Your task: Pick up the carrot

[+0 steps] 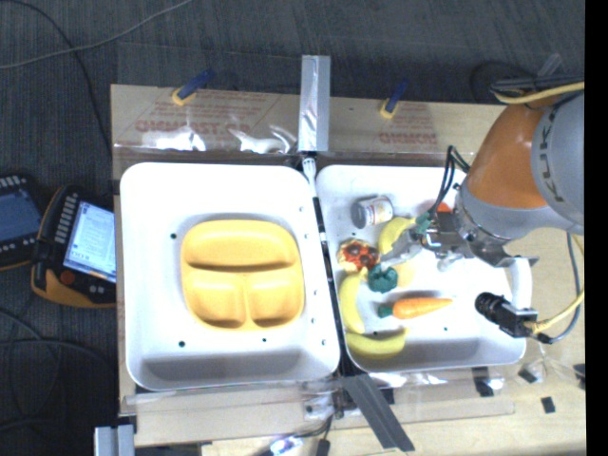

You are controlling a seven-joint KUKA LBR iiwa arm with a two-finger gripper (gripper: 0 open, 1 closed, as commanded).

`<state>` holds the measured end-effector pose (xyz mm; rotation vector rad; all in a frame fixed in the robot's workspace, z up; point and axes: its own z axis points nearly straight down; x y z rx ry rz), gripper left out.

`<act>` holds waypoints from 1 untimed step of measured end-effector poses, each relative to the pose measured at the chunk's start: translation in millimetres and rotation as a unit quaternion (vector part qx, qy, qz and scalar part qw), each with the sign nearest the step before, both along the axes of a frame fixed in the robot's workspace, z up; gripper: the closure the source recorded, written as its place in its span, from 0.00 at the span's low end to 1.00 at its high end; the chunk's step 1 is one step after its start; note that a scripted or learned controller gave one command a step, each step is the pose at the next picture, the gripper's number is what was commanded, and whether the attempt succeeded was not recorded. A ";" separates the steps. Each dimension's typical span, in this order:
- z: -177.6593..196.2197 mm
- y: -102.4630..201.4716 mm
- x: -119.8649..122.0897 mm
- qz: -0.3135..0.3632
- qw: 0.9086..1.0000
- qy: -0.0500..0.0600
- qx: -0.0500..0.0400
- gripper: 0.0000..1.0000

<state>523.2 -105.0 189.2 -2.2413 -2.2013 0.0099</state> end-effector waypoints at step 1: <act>-99.5 -39.9 -36.5 0.078 0.997 -0.007 0.002 0.00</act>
